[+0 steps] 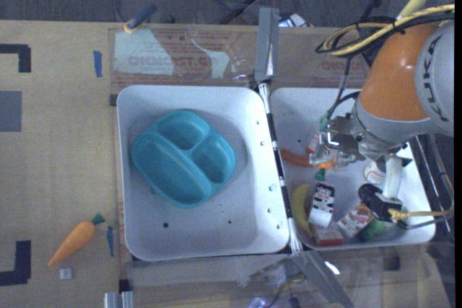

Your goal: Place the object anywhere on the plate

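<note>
Two bins side by side on the worktop (58,155)

We see the left bin (144,227) holding the plate (182,156), which sits toward its ten o'clock. At the left bin's three o'clock lies the right bin (289,108), their walls touching. In the right bin, a banana (299,207) lies along the seven o'clock wall, small cartons (322,204) just beside it at three o'clock. The arm (404,90) reaches over this bin's one o'clock. On the worktop, at the left bin's eight o'clock, lies a toy carrot (72,242).
</note>
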